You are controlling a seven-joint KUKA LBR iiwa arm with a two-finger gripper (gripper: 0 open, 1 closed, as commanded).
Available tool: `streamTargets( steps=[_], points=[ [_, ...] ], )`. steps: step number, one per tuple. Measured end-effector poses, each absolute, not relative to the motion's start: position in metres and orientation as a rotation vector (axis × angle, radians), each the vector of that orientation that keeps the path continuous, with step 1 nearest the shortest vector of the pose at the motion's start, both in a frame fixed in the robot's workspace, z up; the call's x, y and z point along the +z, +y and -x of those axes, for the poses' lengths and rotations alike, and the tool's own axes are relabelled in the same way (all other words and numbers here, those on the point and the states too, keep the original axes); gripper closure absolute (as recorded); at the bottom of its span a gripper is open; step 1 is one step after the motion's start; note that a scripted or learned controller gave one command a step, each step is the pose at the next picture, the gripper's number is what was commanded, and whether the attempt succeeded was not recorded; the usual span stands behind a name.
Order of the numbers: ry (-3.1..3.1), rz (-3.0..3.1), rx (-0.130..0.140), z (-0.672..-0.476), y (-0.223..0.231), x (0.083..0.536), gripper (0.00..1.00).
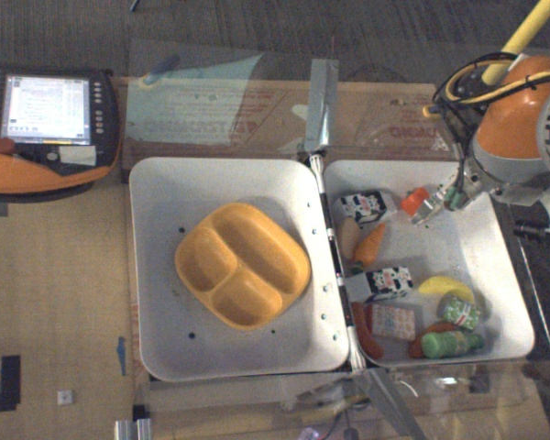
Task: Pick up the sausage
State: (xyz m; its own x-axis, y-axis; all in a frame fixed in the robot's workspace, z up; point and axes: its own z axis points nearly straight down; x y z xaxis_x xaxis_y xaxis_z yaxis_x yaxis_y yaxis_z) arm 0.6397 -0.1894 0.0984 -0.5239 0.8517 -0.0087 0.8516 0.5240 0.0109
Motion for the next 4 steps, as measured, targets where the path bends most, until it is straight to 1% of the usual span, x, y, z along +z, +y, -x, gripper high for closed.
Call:
streamTargets(
  steps=[1, 2, 3, 4],
  points=[
    [2.564, -1.889, -0.028, -0.659, -0.224, 0.086, 1.0],
    [2.569, -1.889, -0.035, -0.658, -0.223, 0.095, 1.0],
    [2.577, -1.782, 0.005, -0.669, -0.167, 0.206, 1.0],
    [2.577, -1.778, 0.006, -0.67, -0.166, 0.215, 1.0]
  ],
)
